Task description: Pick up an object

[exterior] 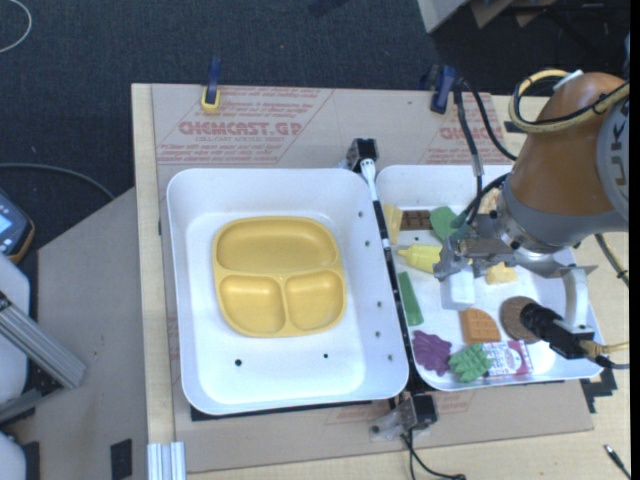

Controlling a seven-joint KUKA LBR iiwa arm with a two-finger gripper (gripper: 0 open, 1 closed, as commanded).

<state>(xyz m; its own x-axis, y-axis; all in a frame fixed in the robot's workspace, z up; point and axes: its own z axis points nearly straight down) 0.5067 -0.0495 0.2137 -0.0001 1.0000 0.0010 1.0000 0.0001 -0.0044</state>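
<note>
Gripper (462, 268) down in the middle of the right bin (570, 373), over a white block (461, 290), next to the yellow piece (421, 258). Open or closed? Can't tell, too blurry.

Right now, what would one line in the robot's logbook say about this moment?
stage: reaching | gripper: low in right bin, above toy food | nearest: yellow piece | grasp: unconfirmed | left bin: yellow divided plate
</note>
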